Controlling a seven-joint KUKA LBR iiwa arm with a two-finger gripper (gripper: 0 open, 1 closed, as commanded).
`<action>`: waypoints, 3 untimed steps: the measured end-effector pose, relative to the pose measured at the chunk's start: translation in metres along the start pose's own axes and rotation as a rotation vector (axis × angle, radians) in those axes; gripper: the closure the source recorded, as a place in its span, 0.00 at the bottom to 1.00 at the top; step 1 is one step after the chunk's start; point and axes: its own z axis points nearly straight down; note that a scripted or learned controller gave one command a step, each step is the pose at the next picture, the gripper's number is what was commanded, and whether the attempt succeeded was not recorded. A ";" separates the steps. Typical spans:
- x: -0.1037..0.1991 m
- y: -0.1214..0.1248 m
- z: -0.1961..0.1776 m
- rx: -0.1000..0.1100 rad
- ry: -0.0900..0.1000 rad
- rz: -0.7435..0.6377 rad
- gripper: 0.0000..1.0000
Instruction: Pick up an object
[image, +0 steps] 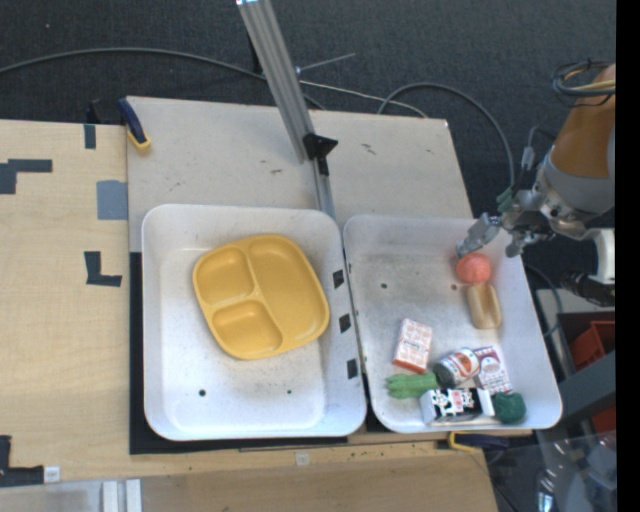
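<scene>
The right bin (400, 250) holds several objects along its right and front sides. An orange-red ball (475, 268) lies near the far right, with a tan bread roll (484, 305) just in front of it. Nearer the front are a small orange-and-white carton (412, 346), a tin can (459, 366), a white packet (491, 366), a green toy (407, 385), a black-and-white box (455, 403) and a dark green ball (510, 406). My gripper (493, 238) hovers over the bin's far right rim, just behind the ball, open with nothing between its fingers.
The left bin (170, 370) holds a yellow compartment plate (262, 295). A slanted metal pole (290, 90) rises behind the bins. Cables run across the dark floor at the back. The arm's orange band (585, 140) is at the right edge.
</scene>
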 end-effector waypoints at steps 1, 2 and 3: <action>0.000 0.000 0.000 0.000 0.000 0.000 0.00; 0.000 -0.003 0.064 0.006 0.001 0.000 0.00; 0.001 -0.003 0.112 -0.001 -0.002 0.000 0.00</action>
